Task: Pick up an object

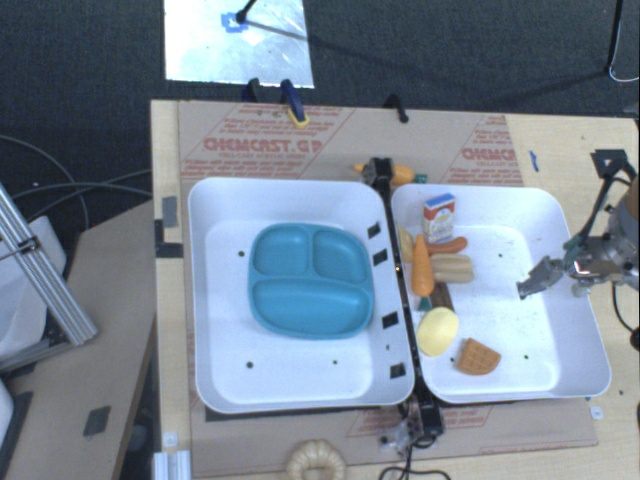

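Now the pincer [532, 280] hangs over the right bin [560, 368] at its three o'clock side; whether it is spread, I cannot tell. Toy foods lie at nine o'clock: carrot [422, 266], milk carton [438, 216], lemon [437, 331], waffle [478, 357].

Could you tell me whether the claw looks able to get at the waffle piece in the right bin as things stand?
Probably yes. The claw hovers over bare floor of the right bin, and the waffle piece lies apart from the lemon, with nothing on top of it or between them.
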